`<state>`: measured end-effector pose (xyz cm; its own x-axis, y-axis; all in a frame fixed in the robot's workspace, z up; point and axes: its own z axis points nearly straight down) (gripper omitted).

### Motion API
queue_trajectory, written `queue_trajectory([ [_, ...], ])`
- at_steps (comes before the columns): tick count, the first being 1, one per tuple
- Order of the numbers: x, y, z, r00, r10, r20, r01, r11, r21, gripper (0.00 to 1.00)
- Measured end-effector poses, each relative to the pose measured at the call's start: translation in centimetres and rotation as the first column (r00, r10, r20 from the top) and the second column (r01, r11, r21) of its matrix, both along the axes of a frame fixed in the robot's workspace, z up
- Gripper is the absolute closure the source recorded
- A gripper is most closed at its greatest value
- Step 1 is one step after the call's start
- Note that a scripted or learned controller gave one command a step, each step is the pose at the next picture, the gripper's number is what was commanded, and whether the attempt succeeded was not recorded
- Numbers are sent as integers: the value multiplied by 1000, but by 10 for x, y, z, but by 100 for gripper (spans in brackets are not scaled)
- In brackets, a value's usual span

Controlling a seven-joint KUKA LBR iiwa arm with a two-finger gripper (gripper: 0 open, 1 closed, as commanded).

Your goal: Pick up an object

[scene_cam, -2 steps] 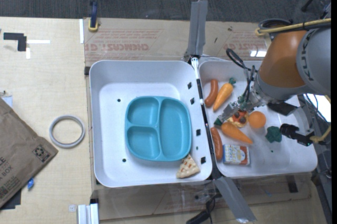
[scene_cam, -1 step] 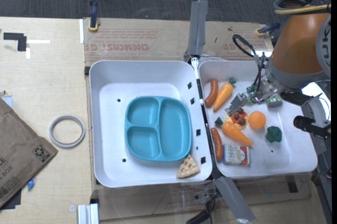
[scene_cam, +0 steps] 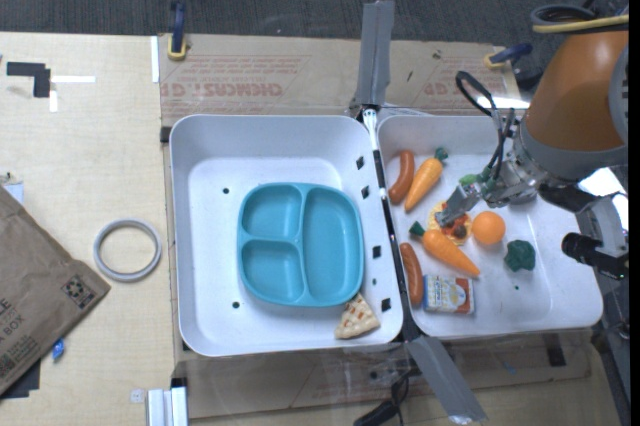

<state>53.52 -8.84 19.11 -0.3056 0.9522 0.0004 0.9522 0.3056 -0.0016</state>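
Gripper lowered over the toy food in the right bin (scene_cam: 560, 309).

Taking the orange ball (scene_cam: 488, 228) as landmark: well to its left, a teal divided plate (scene_cam: 300, 244) and pizza slice (scene_cam: 356, 319) are seen in the left bin (scene_cam: 190, 214); just left, the gripper (scene_cam: 455, 211) is set low above a carrot (scene_cam: 450, 252). Its opening cannot be told, and nothing is seen held. The carrot is judged light, stiff, smooth plastic, best pinched across its thick end.

Arm (scene_cam: 580, 104) cut off at right edge, cardboard box (scene_cam: 35, 299) cut off at left edge
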Motion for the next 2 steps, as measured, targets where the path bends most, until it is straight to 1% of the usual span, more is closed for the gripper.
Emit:
queue_trajectory([
  [1,-7,-32,-70,1000,8,0,-8,1000,0,0],
  [2,-26,-41,-100,1000,19,0,-19,1000,0,0],
])
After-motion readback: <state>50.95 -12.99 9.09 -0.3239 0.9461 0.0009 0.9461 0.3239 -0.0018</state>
